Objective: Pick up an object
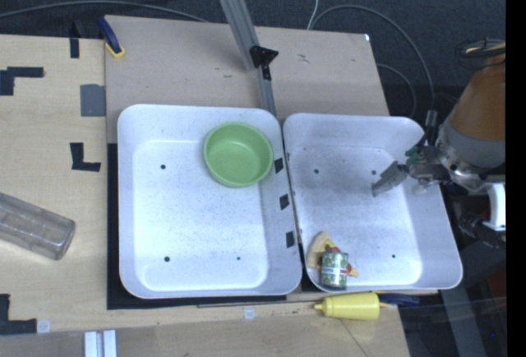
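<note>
Seen from the fixed camera above, the tabletop (205,67) carries two shallow white bins side by side, and the right bin (427,265) serves here as the landmark. The arm (481,113), grey with an orange band, reaches in over that bin's right rim, and its claw (386,180) hangs above the bin's upper right part, pointing toward the bin's middle. The dark fingertip blurs into one shape, so I cannot tell whether the claw stands apart or together, and nothing shows gripped in it. In the right bin's lower left corner lies a small green can (334,268), resting against a crumpled yellowish wrapper-like item (319,244); both sit well apart from the claw. Just outside the right bin's lower edge, on the tabletop, lies a yellow squeeze bottle (353,306) on its side. Touching the right bin's left wall is the left bin (164,265), and in its upper right part, near the shared wall, stands a green bowl (237,154), upright. A grey metal pole (238,10) slants down toward the point where the two bins meet at their top edge. Far left of the right bin, beyond the left bin, a clear plastic container (33,225) lies on its side.
</note>
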Tool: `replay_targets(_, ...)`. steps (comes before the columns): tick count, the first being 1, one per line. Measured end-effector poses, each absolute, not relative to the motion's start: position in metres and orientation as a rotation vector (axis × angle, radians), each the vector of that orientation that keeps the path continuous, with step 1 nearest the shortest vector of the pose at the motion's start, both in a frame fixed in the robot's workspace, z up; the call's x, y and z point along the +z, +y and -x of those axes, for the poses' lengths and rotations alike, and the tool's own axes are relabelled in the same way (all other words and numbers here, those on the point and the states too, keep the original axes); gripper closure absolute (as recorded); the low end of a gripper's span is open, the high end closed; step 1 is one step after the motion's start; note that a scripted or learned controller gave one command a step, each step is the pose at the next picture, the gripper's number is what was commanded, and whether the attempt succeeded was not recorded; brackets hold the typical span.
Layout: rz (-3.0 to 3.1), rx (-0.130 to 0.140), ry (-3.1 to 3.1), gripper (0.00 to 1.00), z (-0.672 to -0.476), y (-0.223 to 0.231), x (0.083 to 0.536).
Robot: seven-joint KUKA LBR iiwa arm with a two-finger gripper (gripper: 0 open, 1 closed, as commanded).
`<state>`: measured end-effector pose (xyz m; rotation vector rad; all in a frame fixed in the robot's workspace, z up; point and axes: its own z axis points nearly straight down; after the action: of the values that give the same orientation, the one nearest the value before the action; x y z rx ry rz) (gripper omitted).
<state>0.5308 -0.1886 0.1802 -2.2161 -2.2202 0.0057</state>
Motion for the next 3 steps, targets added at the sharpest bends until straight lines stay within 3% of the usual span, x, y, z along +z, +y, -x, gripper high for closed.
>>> replay_targets(2, 2.222, 0.002, -2.224, 0.00, -0.531, -0.186, 0.088)
replay_targets(3, 2.218, 0.000, -2.225, 1.00, -0.532, -0.185, 0.100)
